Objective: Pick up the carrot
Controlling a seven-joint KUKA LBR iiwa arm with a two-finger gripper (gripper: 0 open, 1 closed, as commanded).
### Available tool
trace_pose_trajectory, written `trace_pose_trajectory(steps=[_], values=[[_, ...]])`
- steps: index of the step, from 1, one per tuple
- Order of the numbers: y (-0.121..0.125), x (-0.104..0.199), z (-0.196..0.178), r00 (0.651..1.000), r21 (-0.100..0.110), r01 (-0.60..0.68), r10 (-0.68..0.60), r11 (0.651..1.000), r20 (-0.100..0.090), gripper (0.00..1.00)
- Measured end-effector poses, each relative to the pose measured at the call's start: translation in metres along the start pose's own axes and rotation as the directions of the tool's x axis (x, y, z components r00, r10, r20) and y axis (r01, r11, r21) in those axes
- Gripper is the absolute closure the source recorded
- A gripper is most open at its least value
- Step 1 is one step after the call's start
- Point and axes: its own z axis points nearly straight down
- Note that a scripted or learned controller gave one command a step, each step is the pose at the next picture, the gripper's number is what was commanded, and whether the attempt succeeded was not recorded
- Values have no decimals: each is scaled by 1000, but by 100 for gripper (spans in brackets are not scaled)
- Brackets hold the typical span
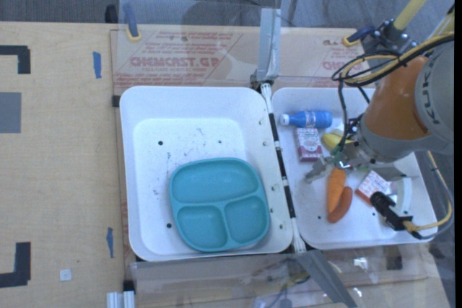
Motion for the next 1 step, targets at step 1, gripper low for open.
trace_pose_trajectory(steps=[1], values=[[-1,-4,-8,1000,-2,-6,6,1000,4,100]])
